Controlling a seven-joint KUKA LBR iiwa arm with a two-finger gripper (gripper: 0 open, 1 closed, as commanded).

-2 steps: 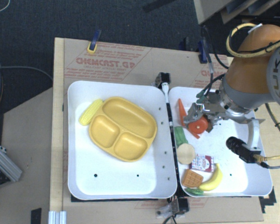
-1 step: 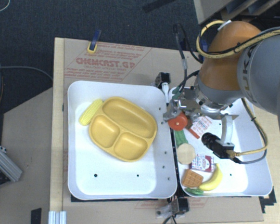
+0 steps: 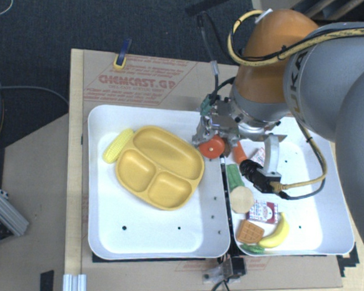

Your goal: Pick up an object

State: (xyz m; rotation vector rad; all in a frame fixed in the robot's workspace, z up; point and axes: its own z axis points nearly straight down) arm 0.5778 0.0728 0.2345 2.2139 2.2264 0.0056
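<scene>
Banana (image 3: 277, 233) front of right bin (image 3: 329, 185) | tomato (image 3: 212, 148) at bin divider, under gripper (image 3: 215, 138) | claw state: cannot tell | tomato likely light, smooth, round; grip across middle

The grey arm reaches from the right, end effector (image 3: 213, 133) pointing downward.

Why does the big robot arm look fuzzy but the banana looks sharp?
In the camera view, the grey arm sits close to the lens, so it blurs; the banana and yellow tray lie farther down in focus. Light is soft and even, with faint shadows in the left bin and a mild sheen on the orange band.
</scene>
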